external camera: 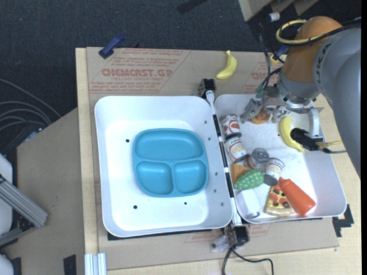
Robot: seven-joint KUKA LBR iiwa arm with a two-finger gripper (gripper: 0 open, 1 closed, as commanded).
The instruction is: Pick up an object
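The hand [259, 109] hangs low at the far end of the right bin [330, 173], just above a small orange-brown item [262, 117], and whether it is spread or pressed together cannot be told. Nearer the camera than the hand lie two cans [233, 136], a banana [287, 133], a green toy [250, 180], a pizza slice [278, 200] and an orange bottle [297, 194]. Well to the hand's side, the left bin [109, 153] holds a blue divided plate [170, 161], and a second banana [227, 66] rests on the counter [143, 73] beyond.
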